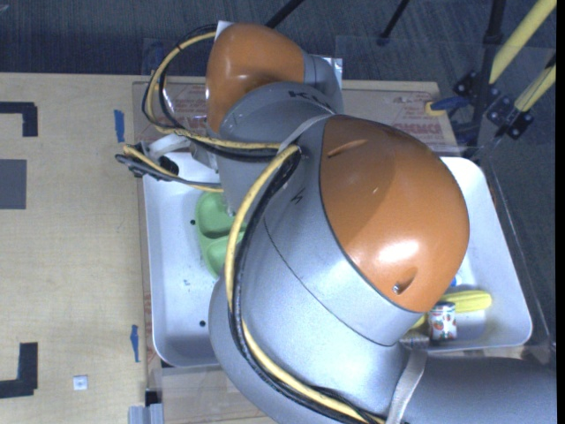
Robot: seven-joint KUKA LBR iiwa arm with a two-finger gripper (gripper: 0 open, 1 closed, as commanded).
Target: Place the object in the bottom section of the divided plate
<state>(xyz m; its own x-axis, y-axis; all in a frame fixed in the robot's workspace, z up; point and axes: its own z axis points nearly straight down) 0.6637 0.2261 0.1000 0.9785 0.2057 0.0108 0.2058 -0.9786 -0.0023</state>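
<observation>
Gripper hidden behind arm [353, 263]; pale-green plate [212, 228] peeks out.

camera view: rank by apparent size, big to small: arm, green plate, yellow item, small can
1. Arm, but it sits nearest the camera, which inflates it.
2. Green plate, mostly hidden behind the arm, so its true extent is unsure.
3. Yellow item and small can: they look alike in size, both partly hidden; not ranked.

Bench [62, 237] w/ 2 white bins

Light wood top carried the left bin [168, 281] & right bin [503, 263] side by side; black marks sat near its left edge.
</observation>
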